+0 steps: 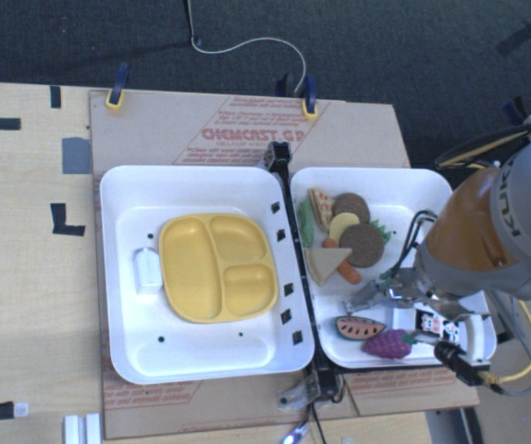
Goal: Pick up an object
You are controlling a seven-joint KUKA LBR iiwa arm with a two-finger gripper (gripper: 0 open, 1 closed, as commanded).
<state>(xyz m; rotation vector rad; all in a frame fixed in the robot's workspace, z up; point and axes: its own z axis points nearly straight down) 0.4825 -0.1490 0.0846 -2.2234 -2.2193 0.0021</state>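
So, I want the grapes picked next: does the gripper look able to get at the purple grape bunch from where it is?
Probably yes. The grape bunch lies uncovered near the right bin's front wall, with the gripper just above it in the picture. The watermelon slice sits close beside it and could get nudged.

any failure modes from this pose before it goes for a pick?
1. The hand sits low in the right bin beside crowded toy food; closing here may catch the watermelon slice and purple grapes together, or nothing.
2. The stacked brown discs and wedge overlap, so a nudge could scatter them.
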